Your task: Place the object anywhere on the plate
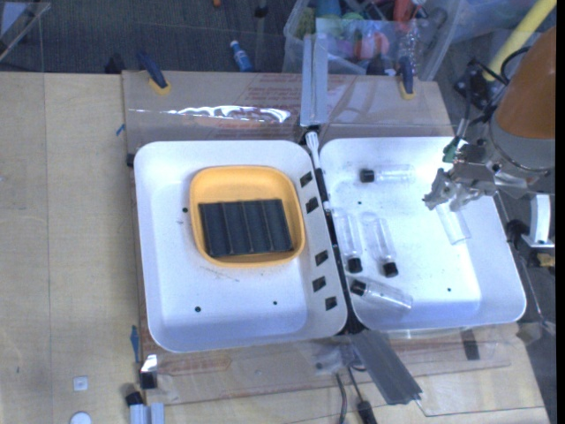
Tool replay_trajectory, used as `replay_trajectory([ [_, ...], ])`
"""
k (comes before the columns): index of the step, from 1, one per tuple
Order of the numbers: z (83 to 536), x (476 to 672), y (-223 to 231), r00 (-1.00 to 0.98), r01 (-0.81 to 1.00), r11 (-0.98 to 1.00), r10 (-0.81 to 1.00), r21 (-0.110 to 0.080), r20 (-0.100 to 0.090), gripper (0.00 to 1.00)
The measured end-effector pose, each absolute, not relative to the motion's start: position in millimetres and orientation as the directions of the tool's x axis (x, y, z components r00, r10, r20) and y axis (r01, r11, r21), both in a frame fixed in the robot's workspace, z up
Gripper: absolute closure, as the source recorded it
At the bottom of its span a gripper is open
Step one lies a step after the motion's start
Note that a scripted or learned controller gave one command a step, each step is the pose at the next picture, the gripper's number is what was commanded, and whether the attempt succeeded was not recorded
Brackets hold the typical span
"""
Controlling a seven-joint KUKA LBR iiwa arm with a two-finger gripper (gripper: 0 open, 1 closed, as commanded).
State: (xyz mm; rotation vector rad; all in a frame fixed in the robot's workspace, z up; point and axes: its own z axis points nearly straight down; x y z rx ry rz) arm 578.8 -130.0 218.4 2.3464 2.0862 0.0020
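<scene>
Two bins sat on your bench (pixel 62 237): the left bin (pixel 163 272) carried the yellow plate (pixel 247 180), bearing only a dark ribbed insert (pixel 245 227). Nothing was delivered yet. Your tool (pixel 455 193) hung over the right bin (pixel 459 281) gripping a clear vial (pixel 455 226), small, transparent, tilted.

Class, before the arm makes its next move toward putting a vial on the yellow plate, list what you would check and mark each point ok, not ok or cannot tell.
1. Plate sits inside the left bin: ok.
2. Plate free to take a vial: not ok, a dark ribbed block covers most of it.
3. Vials lie in the right bin: ok.
4. Gripper is above the right bin: ok.
5. A vial held in the gripper: cannot tell.
</scene>
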Motion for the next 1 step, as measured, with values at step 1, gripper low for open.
replay_trajectory([
  [1,235.8,604.8,-142.6,-0.194,0.981,0.194,0.981,0.004,-0.002,1.0],
])
